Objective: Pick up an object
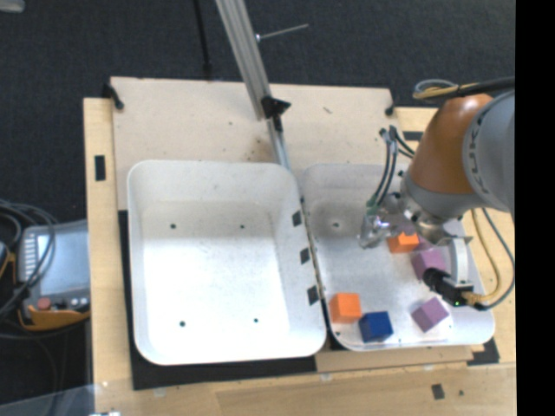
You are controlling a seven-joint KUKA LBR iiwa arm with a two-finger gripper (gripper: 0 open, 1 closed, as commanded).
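My gripper (380, 230) hangs low over the right bin (334, 199), under the orange-banded wrist. An orange block (403, 243) lies right beside it on the right, partly covered by the wrist. Just behind that block a purple block (428, 259) shows, also partly hidden. Near the bin's front edge sit another orange cube (347, 306), a blue cube (375, 326) and a second purple cube (429, 314).
The left bin (217, 258) lies beside the right one, the two meeting at a wall with dark clips (305, 254). An aluminium pole (247, 55) rises at a slant from behind the bins. The arm covers the right bin's far right side.
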